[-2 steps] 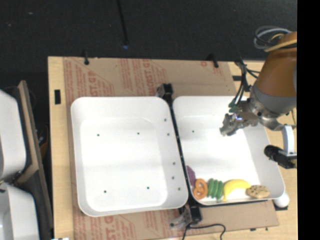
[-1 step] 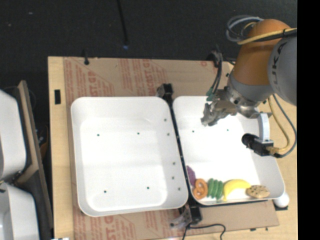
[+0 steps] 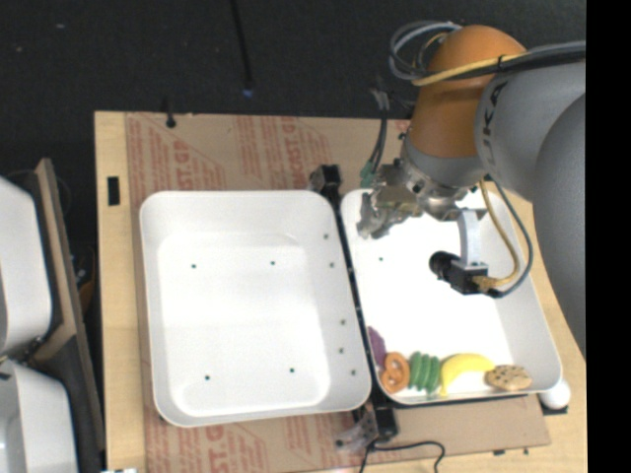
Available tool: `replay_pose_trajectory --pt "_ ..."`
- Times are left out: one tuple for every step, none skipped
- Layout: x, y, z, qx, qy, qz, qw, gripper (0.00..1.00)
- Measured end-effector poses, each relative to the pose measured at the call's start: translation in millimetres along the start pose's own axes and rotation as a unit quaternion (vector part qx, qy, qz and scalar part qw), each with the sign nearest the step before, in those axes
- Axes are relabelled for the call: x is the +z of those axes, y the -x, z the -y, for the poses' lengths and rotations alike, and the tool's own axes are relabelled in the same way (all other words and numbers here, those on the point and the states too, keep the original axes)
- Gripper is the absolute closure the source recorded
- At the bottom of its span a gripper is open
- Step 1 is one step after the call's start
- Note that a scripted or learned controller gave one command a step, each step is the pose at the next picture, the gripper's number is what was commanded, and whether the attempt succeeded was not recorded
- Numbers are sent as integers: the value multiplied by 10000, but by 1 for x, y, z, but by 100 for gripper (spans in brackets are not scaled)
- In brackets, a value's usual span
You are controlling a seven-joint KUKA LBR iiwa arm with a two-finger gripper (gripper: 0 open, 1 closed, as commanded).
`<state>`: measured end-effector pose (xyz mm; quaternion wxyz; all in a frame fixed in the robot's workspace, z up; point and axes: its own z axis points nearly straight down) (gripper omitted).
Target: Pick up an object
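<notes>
Jaws first: honestly I couldn't tell whether they were spread or pressed together. The gripper point(image 3: 379, 215) was a grey blur up at the far corner of the right bin point(image 3: 434, 313), hanging under the orange band of the arm point(image 3: 463, 87), and nothing was visibly pinched between its tips.

So as far as the pick goes, it looked like nothing had been done yet. All the candidate objects were sitting in a row along the near wall of that right bin, well apart from the gripper: a small purple piece point(image 3: 376, 342) tucked against the wall nearest the left bin point(image 3: 242, 304), then an orange pretzel-looking thing point(image 3: 395, 371), a green ribbed piece point(image 3: 426, 372), a yellow lemon-ish toy point(image 3: 465, 369) and a cookie point(image 3: 508, 376) at the corner farthest from the left bin.

What was left, by my read: pretty much everything. The arm needed to travel across the right bin toward that near wall, settle over one item, close on it and lift.
</notes>
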<state>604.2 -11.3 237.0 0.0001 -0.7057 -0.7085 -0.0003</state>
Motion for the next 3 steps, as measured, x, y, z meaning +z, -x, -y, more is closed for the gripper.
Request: replay_pose_trajectory --pt "-11 -45 -21 4 4 -1 10000 100" --pt "-5 -101 -45 3 -1 3 10000 100" --pt "-5 -98 -45 21 1 5 10000 0"
